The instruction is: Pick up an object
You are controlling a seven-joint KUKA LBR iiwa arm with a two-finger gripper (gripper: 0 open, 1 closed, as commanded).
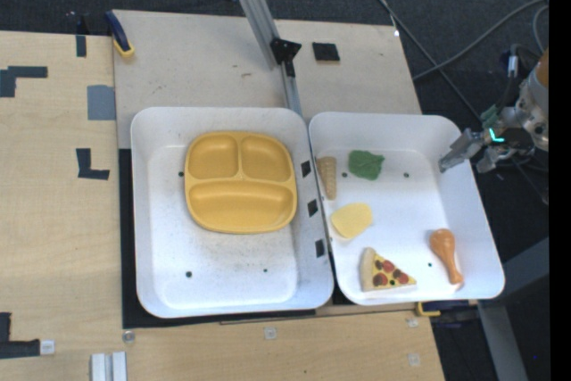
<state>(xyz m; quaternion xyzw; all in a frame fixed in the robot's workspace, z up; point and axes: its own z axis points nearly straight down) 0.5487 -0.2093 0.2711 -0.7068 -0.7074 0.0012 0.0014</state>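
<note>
Right bin [406, 125], contents, all lying flat and apart from one another:
- Ice-cream cone [327, 175], tan, by the left wall, tip toward the near edge.
- Green leafy piece [365, 163], toward the far edge.
- Yellow chip [351, 219], roundish, left of centre.
- Pizza slice [384, 271], near edge.
- Drumstick [446, 254], orange-brown, near right corner.

plate [240, 182] in left bin [152, 281] | pizza slice [384, 271], drumstick [446, 253] in right bin [406, 128]
</note>
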